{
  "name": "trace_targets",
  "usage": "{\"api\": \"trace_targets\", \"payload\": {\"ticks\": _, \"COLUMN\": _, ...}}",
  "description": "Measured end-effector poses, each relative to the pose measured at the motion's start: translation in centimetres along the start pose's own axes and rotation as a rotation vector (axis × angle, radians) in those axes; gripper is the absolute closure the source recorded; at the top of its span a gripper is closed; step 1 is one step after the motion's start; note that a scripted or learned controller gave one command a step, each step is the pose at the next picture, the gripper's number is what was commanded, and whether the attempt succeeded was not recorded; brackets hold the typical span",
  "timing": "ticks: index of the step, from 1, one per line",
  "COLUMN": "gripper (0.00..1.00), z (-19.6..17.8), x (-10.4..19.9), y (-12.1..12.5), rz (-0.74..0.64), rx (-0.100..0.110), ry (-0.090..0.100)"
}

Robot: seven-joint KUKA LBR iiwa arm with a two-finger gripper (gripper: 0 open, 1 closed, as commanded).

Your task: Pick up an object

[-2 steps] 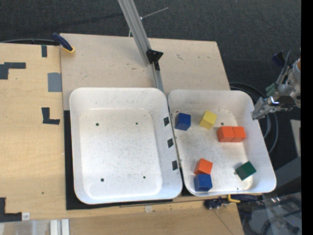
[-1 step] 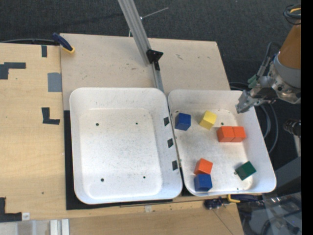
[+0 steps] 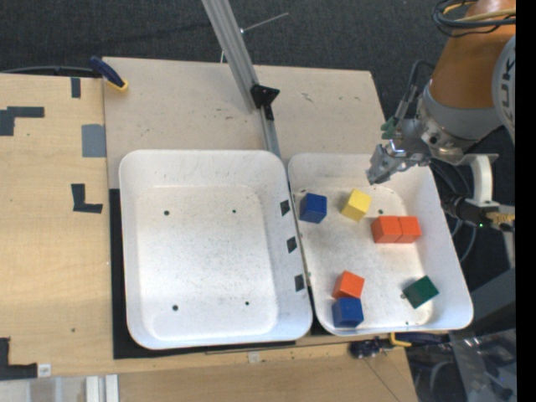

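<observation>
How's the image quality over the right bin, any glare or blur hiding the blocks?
Camera view: light is even and soft, no glare on the right bin; the yellow block and orange block are sharp with faint shadows; the gripper looks slightly soft and dark, its tip hard to read.

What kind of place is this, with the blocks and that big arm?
Probably a robotics lab or test bench. A robot arm reaches over two white bins, coloured blocks lie in the right bin, and tape marks dot the wooden bench.
</observation>
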State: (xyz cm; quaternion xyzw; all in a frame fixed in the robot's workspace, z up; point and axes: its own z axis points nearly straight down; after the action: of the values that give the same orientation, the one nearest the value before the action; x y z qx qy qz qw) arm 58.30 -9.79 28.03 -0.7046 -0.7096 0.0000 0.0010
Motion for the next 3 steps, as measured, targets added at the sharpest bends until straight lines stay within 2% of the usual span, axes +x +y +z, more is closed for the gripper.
{"api": "trace_targets", "payload": {"ticks": 2, "gripper": 1.00, "z": 2.9, "x": 8.2, "y": 4.1, "rz": 0.002, "rx": 0.001, "ry": -0.001}}
{"api": "trace_targets", "payload": {"ticks": 3, "gripper": 1.00, "z": 4.6, "x": 13.6, "y": 6.1, "rz": 0.001, "rx": 0.001, "ry": -0.001}}
